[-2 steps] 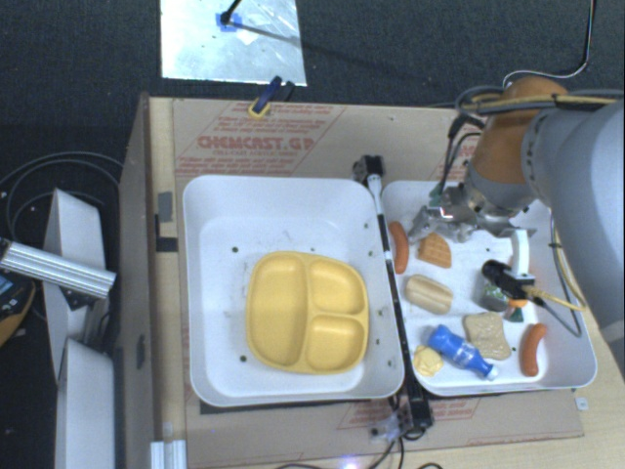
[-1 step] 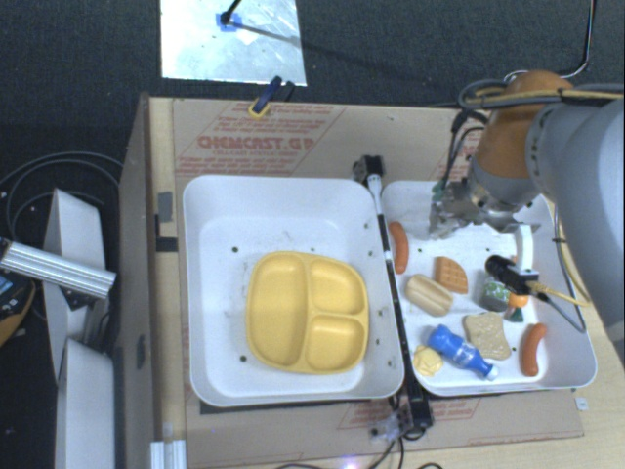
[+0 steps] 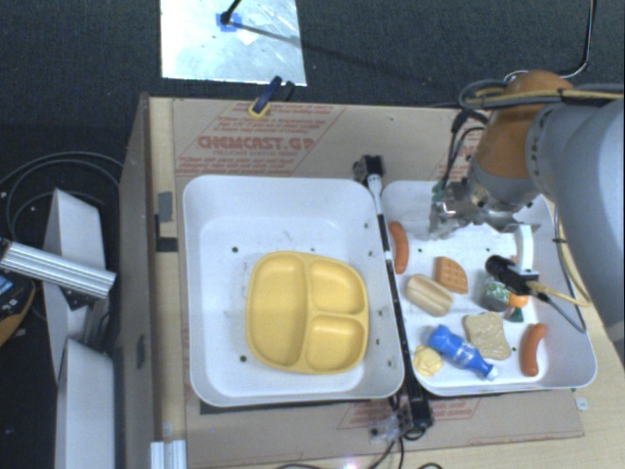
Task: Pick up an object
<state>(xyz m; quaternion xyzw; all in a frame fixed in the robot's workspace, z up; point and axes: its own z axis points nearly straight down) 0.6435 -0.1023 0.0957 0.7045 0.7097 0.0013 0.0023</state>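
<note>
Right bin [image 3: 571,364]: sausage [image 3: 398,246], waffle [image 3: 451,274] near gripper [image 3: 447,221].

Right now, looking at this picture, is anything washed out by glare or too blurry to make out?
In the camera view, the shiny sheet on the dark floor above the bench flares white with glare; the two white bins are evenly lit with only soft shadows; the yellow divided tray is clear; the gripper is small and murky against the arm, its details hard to read.
</note>
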